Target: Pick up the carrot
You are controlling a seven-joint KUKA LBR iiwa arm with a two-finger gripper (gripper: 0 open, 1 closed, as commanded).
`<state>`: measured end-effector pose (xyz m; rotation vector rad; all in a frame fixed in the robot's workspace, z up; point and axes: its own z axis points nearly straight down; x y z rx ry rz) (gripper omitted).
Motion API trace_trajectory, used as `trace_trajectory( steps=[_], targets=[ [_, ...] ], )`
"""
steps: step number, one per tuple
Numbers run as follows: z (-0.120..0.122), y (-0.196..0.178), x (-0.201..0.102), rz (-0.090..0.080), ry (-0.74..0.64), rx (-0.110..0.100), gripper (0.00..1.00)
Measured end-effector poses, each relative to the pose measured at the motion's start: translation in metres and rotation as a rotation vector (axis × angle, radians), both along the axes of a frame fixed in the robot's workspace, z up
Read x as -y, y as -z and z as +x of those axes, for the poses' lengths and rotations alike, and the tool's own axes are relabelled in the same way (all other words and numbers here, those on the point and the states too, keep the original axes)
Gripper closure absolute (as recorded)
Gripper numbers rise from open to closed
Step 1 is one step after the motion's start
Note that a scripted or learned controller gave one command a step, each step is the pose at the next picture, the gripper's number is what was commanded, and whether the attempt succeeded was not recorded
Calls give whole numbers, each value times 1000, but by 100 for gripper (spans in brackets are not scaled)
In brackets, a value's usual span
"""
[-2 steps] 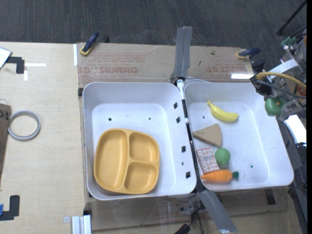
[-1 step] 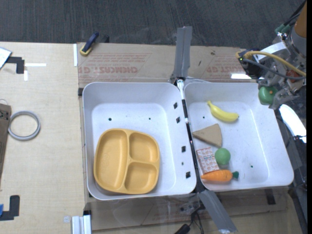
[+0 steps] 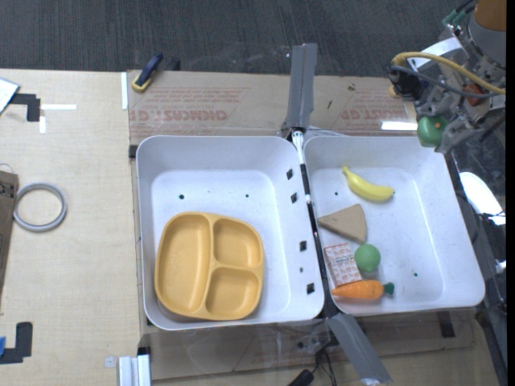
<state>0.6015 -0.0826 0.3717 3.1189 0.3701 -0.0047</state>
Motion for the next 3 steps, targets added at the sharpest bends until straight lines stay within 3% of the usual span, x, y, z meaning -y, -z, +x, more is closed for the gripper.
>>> trace_trajectory(
  steps=[1, 2, 3],
  targets=[
    [5, 18, -31, 1, -9, -1, 100],
    [13, -1, -46, 0, 40, 1, 100],
    [43, -8, -68, 0, 40, 1, 100]
  ],
)
